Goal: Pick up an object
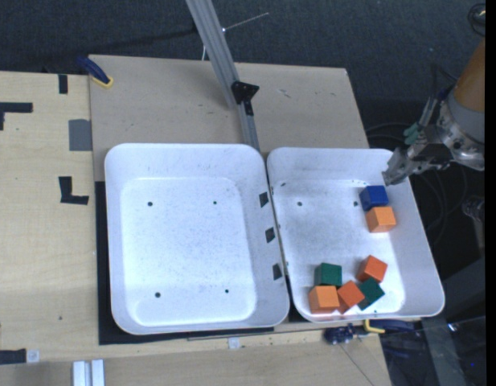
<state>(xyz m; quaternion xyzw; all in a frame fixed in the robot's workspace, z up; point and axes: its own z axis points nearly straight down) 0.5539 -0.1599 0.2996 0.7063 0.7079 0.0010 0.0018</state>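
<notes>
The right bin holds several small blocks. A blue block lies near its right rim with an orange block touching it just below. A cluster sits at the bin's front: a green block, orange blocks and a dark green block. My gripper hangs over the right bin's upper right corner, just above and to the right of the blue block. Nothing shows between its fingers.
The left bin lies beside the right one. A grey metal pole slants across the bench from the top down to the gap between the bins. A blue and yellow tool lies at the bench's back left.
</notes>
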